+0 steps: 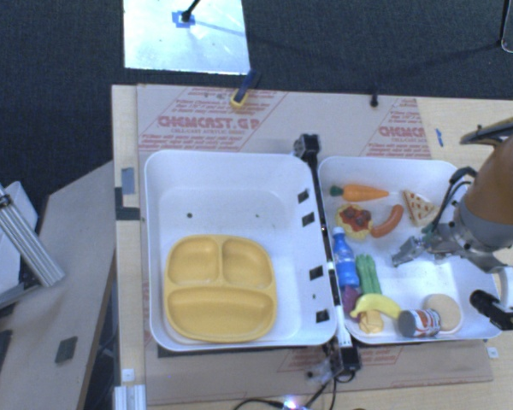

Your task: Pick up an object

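The jaws [408, 251] stand open over bare floor in the right bin [445, 171], holding nothing. Nearby objects: sausage [388, 220], pizza slice [419, 205], carrot [364, 193], banana [375, 304], can [417, 323].

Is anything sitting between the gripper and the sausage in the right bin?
Nothing visible. The gripper hovers over bare bin floor in the right bin, and the sausage lies just up and to the left of it in the camera view, with open white floor between them.
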You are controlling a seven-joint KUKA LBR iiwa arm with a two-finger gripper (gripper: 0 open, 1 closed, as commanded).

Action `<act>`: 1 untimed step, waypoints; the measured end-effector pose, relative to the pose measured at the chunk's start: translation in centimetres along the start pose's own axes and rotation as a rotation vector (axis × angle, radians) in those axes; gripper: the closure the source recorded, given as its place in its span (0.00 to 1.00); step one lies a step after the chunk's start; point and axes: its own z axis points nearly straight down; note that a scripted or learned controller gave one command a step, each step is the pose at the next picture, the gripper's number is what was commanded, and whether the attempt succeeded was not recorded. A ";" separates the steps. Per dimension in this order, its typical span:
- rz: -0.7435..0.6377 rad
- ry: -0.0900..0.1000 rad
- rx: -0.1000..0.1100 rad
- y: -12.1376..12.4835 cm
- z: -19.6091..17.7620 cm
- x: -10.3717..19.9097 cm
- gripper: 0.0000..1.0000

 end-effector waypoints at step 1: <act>0.000 -0.002 -0.006 0.2 -1.3 -0.1 1.00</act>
